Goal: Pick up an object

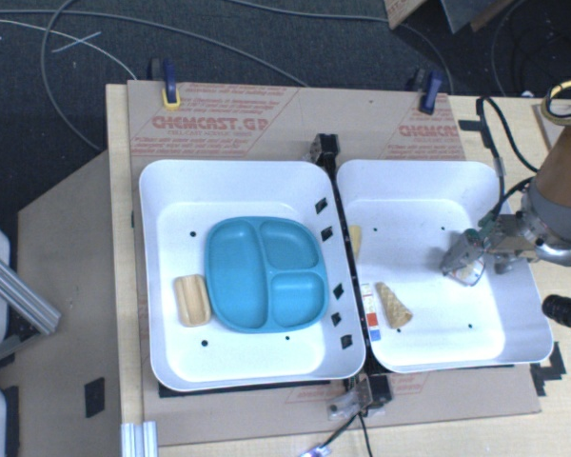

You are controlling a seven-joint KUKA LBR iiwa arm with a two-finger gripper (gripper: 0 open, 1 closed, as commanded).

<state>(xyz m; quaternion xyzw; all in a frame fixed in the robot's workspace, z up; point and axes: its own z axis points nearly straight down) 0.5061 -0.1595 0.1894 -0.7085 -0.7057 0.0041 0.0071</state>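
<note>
Your arm comes in from the right, wrist bent low over the right bin [476,346], w/ the gripper [463,261] near that bin's right side. Fingers: can't tell, too blurred. In the right bin: a tan wedge [394,305] near the front-left, well apart from the gripper. Left bin [171,350]: a blue divided plate [265,272], w/ a tan block [191,299] just beside its left edge.
</note>
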